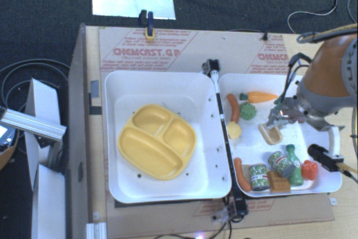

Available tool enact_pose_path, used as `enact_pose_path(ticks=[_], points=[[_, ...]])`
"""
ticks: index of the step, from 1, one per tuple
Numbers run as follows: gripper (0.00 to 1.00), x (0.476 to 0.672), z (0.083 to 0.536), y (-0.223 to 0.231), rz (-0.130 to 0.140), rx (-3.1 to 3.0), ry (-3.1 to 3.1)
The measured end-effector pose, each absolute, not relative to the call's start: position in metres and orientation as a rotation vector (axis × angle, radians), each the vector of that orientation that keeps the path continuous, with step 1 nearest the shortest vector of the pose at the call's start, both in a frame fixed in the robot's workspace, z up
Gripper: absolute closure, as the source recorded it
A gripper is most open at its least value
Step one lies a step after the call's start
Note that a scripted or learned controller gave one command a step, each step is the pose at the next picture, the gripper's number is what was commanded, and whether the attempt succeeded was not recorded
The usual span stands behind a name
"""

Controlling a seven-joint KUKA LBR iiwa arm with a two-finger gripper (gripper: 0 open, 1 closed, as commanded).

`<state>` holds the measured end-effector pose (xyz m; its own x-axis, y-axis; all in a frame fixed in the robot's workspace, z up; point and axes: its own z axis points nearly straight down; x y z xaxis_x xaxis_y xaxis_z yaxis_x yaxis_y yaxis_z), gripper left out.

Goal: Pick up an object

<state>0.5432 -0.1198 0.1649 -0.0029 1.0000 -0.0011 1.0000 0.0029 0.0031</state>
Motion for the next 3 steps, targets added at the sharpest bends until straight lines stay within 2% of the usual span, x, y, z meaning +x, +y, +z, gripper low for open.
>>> enact_pose_path(ticks=[1, 2, 3], points=[[1.00, 0.528, 0.235, -0.143, 0.003, 2.217, 2.220], [1.00, 0.587, 0.210, -0.142, 0.001, 2.215, 2.224], [1.00, 0.610, 0.214, -0.157, 0.002, 2.215, 2.224]])
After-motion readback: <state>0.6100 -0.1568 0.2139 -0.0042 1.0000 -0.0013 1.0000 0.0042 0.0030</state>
